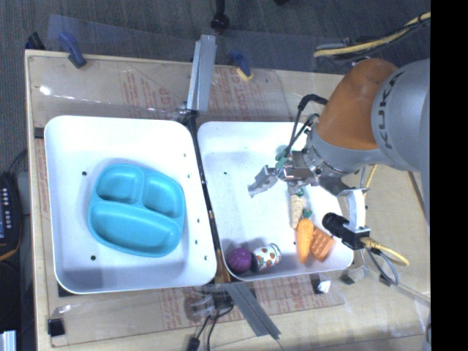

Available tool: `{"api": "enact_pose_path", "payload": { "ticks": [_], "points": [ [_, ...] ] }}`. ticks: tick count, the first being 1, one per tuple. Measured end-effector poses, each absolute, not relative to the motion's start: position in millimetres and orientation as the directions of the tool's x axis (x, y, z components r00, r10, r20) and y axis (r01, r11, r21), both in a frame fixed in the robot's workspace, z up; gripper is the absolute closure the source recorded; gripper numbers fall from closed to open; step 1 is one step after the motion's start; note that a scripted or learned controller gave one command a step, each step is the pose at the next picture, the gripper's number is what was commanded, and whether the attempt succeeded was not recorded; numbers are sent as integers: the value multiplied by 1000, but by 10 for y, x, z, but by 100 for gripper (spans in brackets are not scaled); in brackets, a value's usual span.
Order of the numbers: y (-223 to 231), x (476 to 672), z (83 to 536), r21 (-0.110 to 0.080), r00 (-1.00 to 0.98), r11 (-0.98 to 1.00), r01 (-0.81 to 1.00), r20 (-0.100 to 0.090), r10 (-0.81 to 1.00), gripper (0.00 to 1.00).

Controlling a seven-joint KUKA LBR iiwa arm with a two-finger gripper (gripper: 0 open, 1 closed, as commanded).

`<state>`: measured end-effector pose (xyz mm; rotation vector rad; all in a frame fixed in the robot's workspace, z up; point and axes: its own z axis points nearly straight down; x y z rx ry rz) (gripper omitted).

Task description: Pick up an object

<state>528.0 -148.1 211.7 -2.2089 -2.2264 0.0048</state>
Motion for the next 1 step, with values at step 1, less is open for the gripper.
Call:
{"api": "enact_pose_path", "payload": {
  "ticks": [1],
  "points": [
    [-1593, 4950, 1007, -6, -7, 7, 1000, 2, 1000, 0]
  ]
}}
